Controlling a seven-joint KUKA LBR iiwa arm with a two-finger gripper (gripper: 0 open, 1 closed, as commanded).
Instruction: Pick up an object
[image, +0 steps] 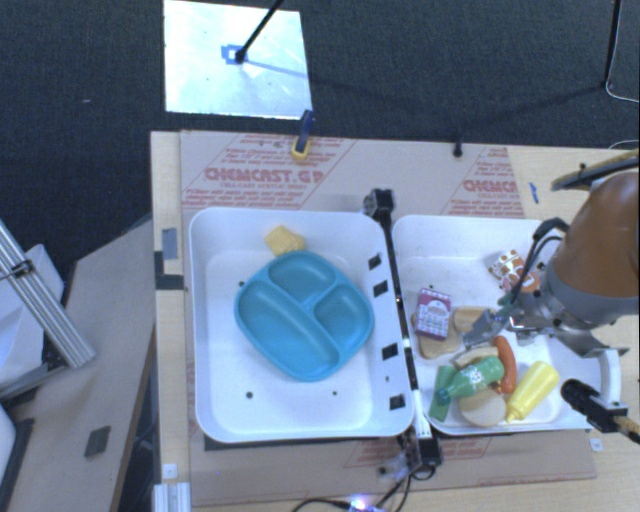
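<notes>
While the claw (500, 325) hangs amid crowded toys, grip unreadable, closing could catch the red sausage (507, 362) just below and slip.

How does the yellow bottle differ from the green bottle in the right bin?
The yellow bottle is plain yellow and lies nearer the bin's right side, tilted steeply. The green bottle bears a white label and lies flatter, further left. An orange carrot lies between them. Both are toy-like and lie on their sides.
</notes>
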